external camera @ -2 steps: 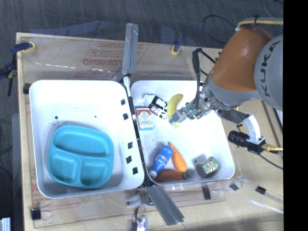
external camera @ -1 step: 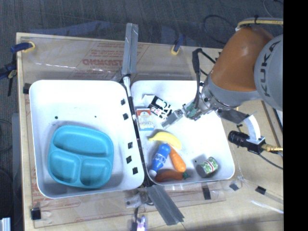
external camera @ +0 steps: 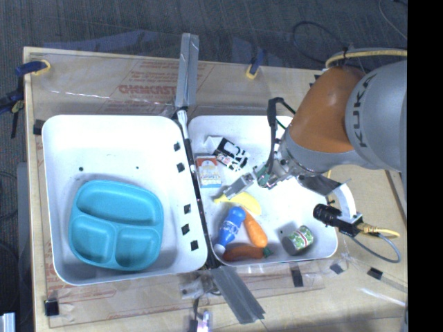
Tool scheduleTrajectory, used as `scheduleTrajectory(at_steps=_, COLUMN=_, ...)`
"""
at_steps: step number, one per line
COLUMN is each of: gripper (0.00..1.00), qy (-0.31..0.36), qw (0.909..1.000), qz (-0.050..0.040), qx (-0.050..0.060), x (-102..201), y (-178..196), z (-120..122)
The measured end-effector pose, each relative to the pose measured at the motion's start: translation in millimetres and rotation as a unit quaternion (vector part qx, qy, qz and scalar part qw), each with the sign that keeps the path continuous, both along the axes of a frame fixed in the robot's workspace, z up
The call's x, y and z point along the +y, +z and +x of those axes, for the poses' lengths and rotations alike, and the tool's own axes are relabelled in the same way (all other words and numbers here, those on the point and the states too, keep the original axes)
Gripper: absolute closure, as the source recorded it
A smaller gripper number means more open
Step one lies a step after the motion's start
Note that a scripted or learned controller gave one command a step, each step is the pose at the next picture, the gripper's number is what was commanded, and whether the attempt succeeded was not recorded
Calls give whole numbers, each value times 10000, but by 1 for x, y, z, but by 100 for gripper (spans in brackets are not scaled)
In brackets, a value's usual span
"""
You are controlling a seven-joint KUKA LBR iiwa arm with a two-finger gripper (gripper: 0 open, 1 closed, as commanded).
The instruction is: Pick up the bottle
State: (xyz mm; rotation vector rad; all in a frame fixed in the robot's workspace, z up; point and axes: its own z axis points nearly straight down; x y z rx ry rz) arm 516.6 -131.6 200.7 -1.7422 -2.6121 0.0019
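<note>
The bottle (external camera: pixel 230 227) is blue with a white cap and lies in the right bin (external camera: pixel 304 192), near its front left, its cap toward the front edge. An orange carrot (external camera: pixel 255 232) lies against its right side, and a brown sausage (external camera: pixel 241 252) lies just in front of it. My gripper (external camera: pixel 239 184) reaches in from the right and hovers low over a yellow fruit (external camera: pixel 244 203), just behind the bottle's far end. Nothing is visibly held in it.
The right bin also holds a green can (external camera: pixel 299 239) at the front right, a red-and-white carton (external camera: pixel 209 171) by the left wall, and a black-and-white item (external camera: pixel 231 154) at the back. A blue divided tray (external camera: pixel 118 223) lies in the left bin (external camera: pixel 104 144).
</note>
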Motion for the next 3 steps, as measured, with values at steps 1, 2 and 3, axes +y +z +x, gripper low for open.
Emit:
scheduleTrajectory(at_steps=1, gripper=0, qy=-376, qw=9993, qz=3, qx=0, x=-29, y=-109, z=-6)
scheduleTrajectory(at_steps=2, gripper=100, qy=-353, qw=9994, qz=6, qx=4, x=-29, y=-99, z=-6)
scheduleTrajectory(at_steps=3, gripper=100, qy=23, qw=10000, qz=0, qx=-17, x=29, y=25, z=4)
